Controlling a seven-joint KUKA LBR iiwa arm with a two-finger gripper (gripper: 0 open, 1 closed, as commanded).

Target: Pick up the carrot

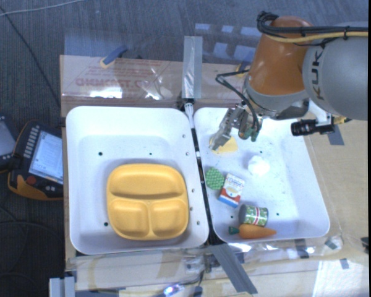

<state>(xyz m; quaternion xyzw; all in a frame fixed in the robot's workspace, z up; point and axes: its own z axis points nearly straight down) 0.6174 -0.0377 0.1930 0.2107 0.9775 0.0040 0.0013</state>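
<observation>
A: Camera view from above the bench: where is the carrot?

B: Lying on its side at the near edge of the right bin, just below a small green can that looks to touch it. Nothing grips it.

A: And the gripper?

B: Well apart from the carrot, at the far end of the same bin, over a pale yellow item. Its fingers stand parted, one low at the left and one dark at the right, with nothing between them.

A: What else is in that bin?

B: A white lump, a green dotted disc and a red and white carton beside it. The left bin holds a yellow divided tray
</observation>
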